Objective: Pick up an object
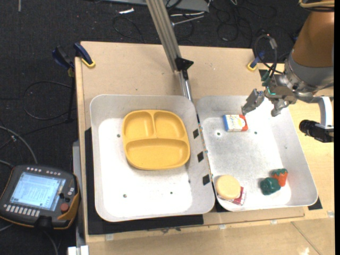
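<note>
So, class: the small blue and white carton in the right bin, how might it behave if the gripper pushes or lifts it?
The carton lies flat, so it would probably slide, not roll. Its boxy faces should suit the open gripper, though it looks light and could crush.

A handheld grey control pendant with a lit screen lies left of the tan wooden tabletop; black cables trail behind the tabletop.
</note>
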